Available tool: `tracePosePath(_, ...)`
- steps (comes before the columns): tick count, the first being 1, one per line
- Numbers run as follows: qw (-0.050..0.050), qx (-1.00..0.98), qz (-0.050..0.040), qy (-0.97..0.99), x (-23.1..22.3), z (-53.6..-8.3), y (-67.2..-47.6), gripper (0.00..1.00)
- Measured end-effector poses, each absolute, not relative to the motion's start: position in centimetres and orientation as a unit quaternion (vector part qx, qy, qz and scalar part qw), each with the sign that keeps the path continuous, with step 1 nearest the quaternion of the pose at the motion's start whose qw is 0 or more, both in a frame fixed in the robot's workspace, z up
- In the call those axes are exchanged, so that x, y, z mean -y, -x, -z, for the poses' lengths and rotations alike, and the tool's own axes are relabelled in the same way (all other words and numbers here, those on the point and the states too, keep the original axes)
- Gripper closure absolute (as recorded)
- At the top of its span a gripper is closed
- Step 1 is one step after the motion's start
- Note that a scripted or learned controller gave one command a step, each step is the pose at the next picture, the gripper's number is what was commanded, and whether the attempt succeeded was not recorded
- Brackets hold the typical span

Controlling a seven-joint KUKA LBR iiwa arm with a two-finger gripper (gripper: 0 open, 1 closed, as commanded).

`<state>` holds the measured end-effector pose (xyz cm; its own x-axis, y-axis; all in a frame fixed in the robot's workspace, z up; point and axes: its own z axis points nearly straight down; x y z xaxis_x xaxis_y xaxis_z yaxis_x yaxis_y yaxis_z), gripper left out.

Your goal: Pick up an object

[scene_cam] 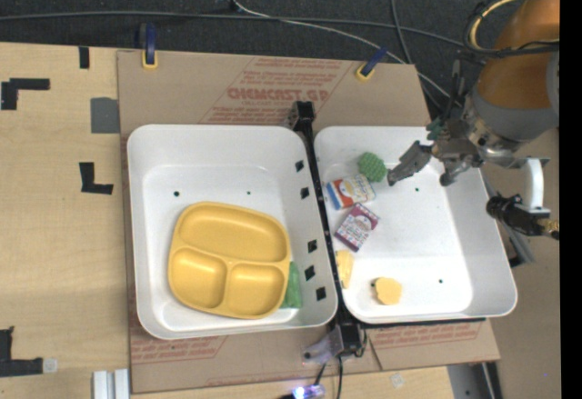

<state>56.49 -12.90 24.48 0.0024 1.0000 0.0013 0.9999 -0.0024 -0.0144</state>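
My gripper [426, 168] hangs over the upper part of the right bin [455, 252], open, with nothing between its two dark fingers. Just left of it lies a small green knobbly object [370, 164]. Below that sit a red, white and blue packet [349, 191] and a purple and white packet [356, 227]. A yellow rounded piece [387, 291] lies near the bin's front wall, and another yellow piece [345, 266] rests against the divider.
The left bin [155, 161] holds a yellow three-compartment tray [229, 259] with a green item [293, 286] wedged at its right side. A black clip divider [312, 197] joins the bins. Cables run across the dark bench at the back.
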Motion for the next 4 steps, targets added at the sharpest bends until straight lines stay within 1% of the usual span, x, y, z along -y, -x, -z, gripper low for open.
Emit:
tracePosePath(1,0.0,0.707,-0.0006,0.707,12.9,-25.2,-56.7,0.0)
tracePosePath(2,0.001,0.707,-0.0016,0.707,12.6,-20.9,-56.6,0.0)
tracePosePath(3,0.002,0.708,-0.0017,0.707,12.3,-14.6,-56.5,0.0)
tracePosePath(4,0.001,0.707,-0.001,0.707,11.4,-9.7,-55.9,0.0)
